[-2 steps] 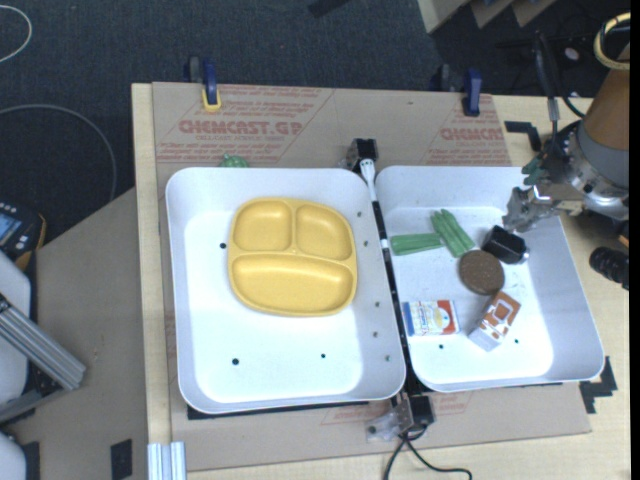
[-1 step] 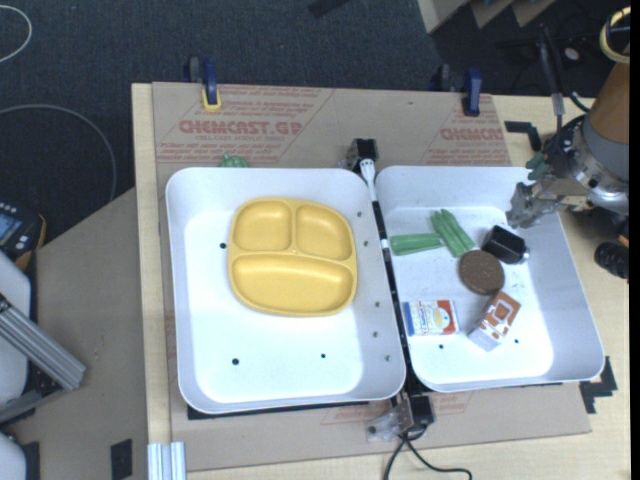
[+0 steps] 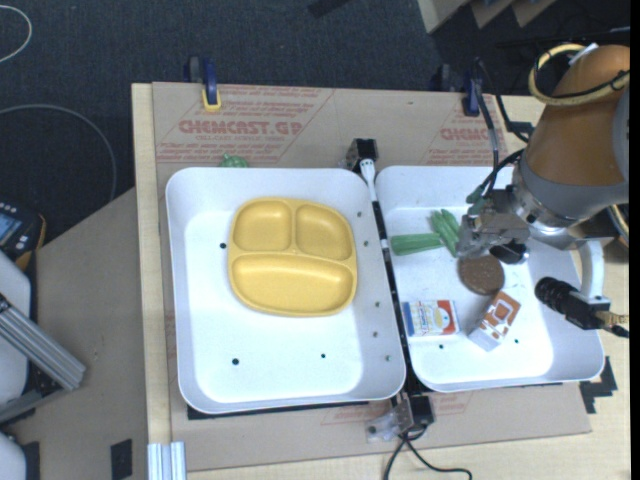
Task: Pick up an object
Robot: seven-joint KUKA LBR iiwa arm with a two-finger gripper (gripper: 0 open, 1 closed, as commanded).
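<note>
A: Item one, left-hand shallow white plastic bin (image 3: 200,298)?

B: One yellow three-compartment plastic plate (image 3: 293,256), lying flat toward the far half of the bin.

A: Item two, right-hand shallow white plastic bin (image 3: 560,363)?

B: One flat green strip-shaped piece (image 3: 415,242) near the dividing edge; a second, shorter green piece (image 3: 446,227) touching it, just beside the tool. One brown round disc (image 3: 482,274) directly below the tool. One small white card packet with red and blue print (image 3: 431,319); one small orange-and-white carton (image 3: 496,320), tilted, just right of it.

A: Item three, the grey two-finger gripper (image 3: 487,230)?

B: Low over the right bin's far half, between the green pieces and the disc. How wide it stands, and whether it has anything, cannot be told.
</note>
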